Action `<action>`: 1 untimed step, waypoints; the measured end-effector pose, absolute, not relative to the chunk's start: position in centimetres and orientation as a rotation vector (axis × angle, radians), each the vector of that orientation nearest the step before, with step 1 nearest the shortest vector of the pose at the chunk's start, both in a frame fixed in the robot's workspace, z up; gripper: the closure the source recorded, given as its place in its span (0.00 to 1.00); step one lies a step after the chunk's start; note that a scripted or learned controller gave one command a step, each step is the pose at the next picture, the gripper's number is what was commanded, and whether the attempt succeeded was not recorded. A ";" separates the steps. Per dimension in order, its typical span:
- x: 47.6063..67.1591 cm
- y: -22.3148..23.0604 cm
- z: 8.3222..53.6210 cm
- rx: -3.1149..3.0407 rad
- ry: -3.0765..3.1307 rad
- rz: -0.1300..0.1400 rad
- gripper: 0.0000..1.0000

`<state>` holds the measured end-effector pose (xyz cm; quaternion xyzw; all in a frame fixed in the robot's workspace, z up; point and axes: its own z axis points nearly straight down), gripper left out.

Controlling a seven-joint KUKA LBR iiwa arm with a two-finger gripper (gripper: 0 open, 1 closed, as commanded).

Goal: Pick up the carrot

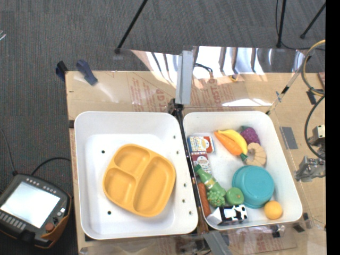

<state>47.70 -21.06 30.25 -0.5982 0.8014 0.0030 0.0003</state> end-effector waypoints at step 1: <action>53.8 -21.1 40.5 -2.286 2.147 0.000 1.00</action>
